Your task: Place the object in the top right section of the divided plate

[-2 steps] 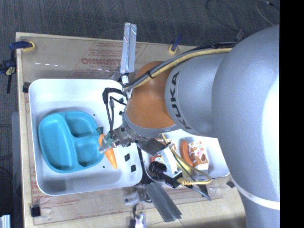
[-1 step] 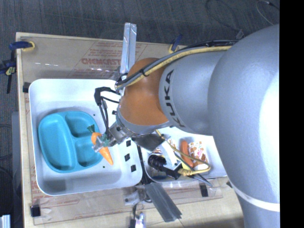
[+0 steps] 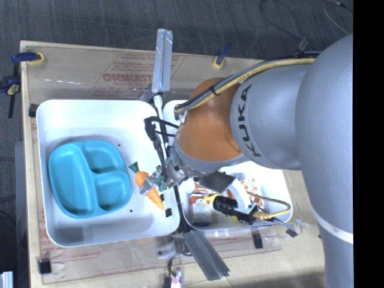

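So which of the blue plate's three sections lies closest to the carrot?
The lower small section on the divided plate's right side. It faces the carrot by the gripper; the upper small section and long left section sit farther off.

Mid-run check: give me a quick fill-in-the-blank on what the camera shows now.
1. The divided plate is coloured ____.
2. The plate lies in the ____ bin of this view.
3. The toy carrot lies just to the plate's ____ in this view.
4. The tool is right beside the ____.

Missing: blue; left; right; carrot
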Action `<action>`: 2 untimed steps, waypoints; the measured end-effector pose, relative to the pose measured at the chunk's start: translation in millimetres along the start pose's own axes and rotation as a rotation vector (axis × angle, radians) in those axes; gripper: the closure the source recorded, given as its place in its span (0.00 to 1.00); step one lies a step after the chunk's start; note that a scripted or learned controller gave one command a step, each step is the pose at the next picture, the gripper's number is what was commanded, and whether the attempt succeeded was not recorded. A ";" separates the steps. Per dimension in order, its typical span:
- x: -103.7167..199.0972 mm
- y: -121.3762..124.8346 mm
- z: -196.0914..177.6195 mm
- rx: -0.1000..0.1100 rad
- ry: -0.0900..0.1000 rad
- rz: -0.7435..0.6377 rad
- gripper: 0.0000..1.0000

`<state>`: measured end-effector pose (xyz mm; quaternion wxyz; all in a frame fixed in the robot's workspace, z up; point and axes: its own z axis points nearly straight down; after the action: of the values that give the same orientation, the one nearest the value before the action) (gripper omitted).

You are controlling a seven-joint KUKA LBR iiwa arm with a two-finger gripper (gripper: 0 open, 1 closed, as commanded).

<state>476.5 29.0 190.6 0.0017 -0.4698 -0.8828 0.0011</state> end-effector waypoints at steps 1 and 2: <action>17.1 11.9 -10.1 -0.003 -0.003 -0.125 1.00; 17.1 12.0 -10.2 -0.003 -0.003 -0.125 0.00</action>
<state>476.9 49.9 200.8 -0.0004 -0.4138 -0.9104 0.0004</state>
